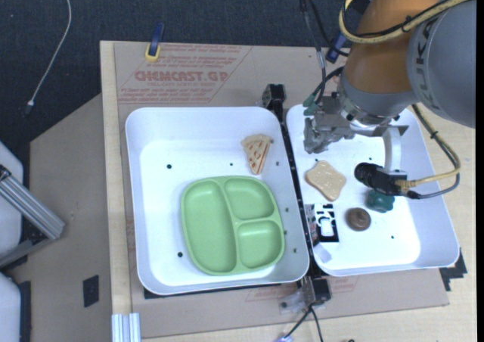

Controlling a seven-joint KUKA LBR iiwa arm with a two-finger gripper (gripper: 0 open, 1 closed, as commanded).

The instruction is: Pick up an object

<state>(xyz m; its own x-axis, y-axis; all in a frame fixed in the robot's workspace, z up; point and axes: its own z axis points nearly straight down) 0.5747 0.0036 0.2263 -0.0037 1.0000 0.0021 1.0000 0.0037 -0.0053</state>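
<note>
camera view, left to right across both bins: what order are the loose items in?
Green divided plate → bread slice → brown round piece.

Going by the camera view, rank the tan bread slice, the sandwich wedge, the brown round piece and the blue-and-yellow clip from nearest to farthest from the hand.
1. Tan bread slice, right bin, just below the hand.
2. Sandwich wedge, left bin, by its inner wall.
3. Brown round piece, right bin, lower down.
4. Blue-and-yellow clip, board corner, outside the bins.
</note>
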